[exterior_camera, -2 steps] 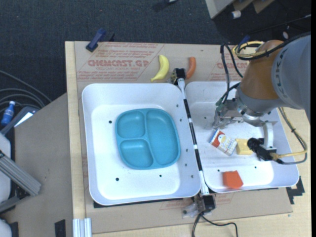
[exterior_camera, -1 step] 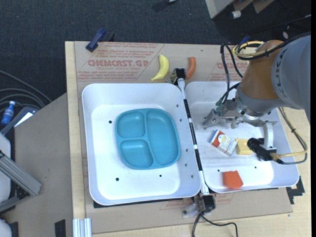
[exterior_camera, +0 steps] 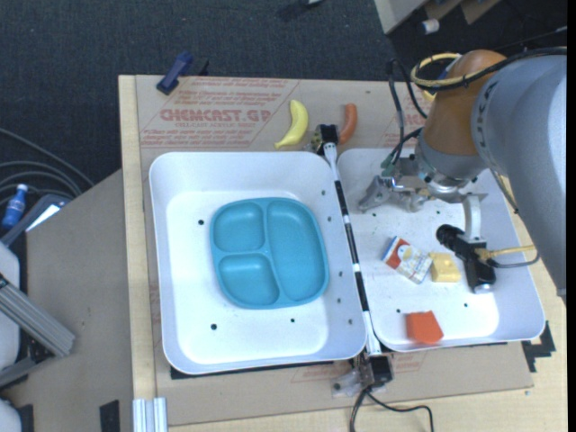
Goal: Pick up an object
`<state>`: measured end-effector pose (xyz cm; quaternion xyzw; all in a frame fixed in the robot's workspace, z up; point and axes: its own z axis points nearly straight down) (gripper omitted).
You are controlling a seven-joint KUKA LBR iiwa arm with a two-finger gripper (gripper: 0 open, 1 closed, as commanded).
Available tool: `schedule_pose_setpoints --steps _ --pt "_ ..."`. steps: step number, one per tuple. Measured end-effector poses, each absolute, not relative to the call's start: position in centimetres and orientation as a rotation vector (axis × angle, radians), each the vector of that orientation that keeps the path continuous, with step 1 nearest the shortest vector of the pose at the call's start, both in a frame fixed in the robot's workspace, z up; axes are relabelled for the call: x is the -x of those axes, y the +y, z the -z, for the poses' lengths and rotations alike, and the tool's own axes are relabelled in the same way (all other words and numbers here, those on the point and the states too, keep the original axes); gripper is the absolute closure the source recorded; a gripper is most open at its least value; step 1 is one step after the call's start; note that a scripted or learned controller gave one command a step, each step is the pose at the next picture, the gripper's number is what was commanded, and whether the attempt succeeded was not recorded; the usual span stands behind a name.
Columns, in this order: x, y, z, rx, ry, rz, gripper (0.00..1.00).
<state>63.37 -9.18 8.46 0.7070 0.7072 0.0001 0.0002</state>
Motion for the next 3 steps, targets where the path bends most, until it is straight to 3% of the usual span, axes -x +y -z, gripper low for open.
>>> schedule_pose_setpoints --steps 1,2,3 --pt "-60.0 -9.3 -8.5 -2.224 2.222 0.002 0.00" --pt "-60.1 -9.3 -9.5 -2.224 2.222 0.001 1.00" --pt "-60.1 -9.3 -9.4 -2.224 2.222 0.001 0.00"
